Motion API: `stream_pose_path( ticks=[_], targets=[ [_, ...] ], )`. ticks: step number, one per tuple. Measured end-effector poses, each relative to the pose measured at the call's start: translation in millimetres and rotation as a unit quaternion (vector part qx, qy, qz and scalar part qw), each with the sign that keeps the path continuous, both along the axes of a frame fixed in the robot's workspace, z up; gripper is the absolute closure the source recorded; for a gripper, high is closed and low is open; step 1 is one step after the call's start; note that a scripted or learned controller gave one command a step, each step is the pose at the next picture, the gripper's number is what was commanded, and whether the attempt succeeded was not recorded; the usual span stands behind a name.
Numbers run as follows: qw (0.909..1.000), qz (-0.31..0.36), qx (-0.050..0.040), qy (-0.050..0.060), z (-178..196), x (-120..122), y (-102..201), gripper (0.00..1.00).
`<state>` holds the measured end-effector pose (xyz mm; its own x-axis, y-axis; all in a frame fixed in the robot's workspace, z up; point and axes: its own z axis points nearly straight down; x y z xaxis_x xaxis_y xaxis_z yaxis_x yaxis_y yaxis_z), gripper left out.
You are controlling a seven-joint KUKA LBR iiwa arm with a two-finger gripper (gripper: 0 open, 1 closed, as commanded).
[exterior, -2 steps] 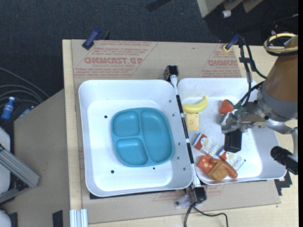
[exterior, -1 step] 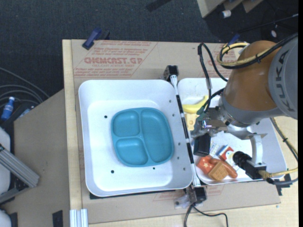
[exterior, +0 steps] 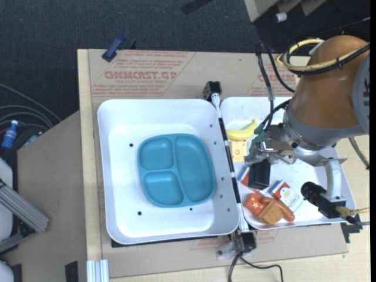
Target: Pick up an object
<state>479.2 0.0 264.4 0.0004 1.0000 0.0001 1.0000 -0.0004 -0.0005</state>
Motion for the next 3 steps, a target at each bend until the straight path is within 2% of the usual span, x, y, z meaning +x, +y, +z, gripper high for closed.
stream_pose_path(
  ticks=[1,2,3],
  targets=[
    [1.0,0.001,0.0,-0.001,0.9,0.1,6.6,1.0],
    [1.0,0.0,0.0,0.0,-3.6,54.0,-5.3,1.0],
    [1.0,0.0,0.0002,0.001,-5.4,23.8,-65.8,1.0]
  ],
)
